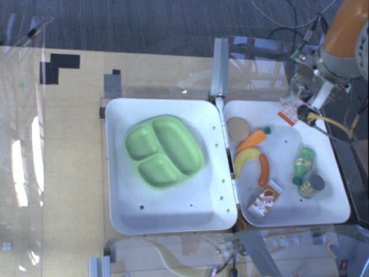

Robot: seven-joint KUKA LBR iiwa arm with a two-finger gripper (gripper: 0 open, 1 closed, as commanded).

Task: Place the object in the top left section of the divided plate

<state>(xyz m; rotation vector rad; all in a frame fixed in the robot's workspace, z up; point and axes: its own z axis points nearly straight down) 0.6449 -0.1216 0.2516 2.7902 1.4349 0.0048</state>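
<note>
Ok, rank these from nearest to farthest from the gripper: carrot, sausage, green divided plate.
1. Carrot, upper part of the right bin, nearest the gripper.
2. Sausage, lower in that bin.
3. Green divided plate, in the left bin, farthest.

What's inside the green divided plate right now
Nothing shows inside the green divided plate: all three sections look bare. It sits alone in the left bin; the bin floor under it is covered.
</note>
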